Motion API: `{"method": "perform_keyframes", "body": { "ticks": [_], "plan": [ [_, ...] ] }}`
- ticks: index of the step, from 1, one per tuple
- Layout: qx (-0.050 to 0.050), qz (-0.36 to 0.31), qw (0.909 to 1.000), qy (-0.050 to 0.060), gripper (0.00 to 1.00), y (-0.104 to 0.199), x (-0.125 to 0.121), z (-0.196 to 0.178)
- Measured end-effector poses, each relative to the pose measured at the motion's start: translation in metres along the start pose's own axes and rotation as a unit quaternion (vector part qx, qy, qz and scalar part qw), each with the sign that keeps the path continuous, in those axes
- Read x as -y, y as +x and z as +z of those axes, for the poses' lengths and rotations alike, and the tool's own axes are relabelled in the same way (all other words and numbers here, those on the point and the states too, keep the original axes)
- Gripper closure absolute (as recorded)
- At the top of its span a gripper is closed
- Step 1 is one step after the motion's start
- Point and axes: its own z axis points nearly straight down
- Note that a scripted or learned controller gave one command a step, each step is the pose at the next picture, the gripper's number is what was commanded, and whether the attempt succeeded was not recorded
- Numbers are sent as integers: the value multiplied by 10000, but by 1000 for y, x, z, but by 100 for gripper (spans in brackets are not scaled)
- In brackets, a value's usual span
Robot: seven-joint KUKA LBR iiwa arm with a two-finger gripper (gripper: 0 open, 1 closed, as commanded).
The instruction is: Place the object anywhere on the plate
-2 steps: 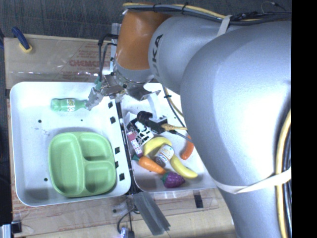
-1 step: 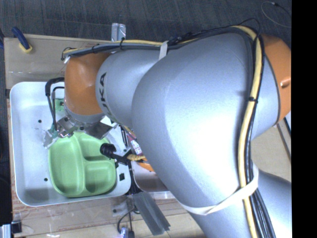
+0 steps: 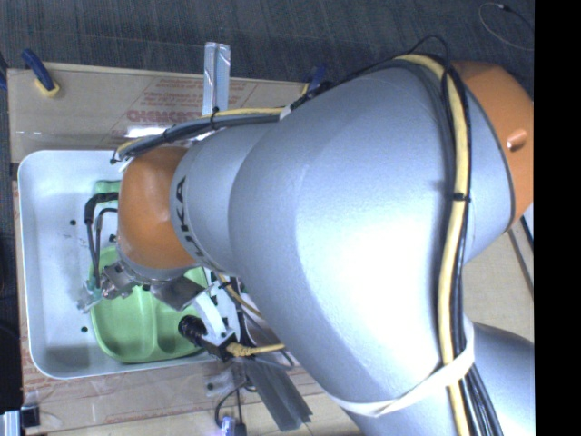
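Observation:
A light green plate (image 3: pixel 136 334) lies in the left white bin (image 3: pixel 41 243), its lower part showing below the arm. The grey arm with its orange band (image 3: pixel 150 212) reaches in from the right and hangs over the plate, covering most of it. The wrist and gripper (image 3: pixel 107 284) sit low over the plate's left side, with the fingers hidden under the wrist body. The object for the plate is hidden from me.
The bulky grey arm (image 3: pixel 363 243) blocks the right bin and most of the bench. Black and yellow cables (image 3: pixel 213 334) dangle near the plate's right edge. A cardboard sheet (image 3: pixel 163 98) lies behind the bin, with a blue clamp (image 3: pixel 38 69) at its far left corner.

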Motion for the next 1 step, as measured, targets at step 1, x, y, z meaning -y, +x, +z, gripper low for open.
{"method": "perform_keyframes", "body": {
  "ticks": [1],
  "plan": [
    [-41,1872,9823,-10,0,12,15,-2]
  ]
}}
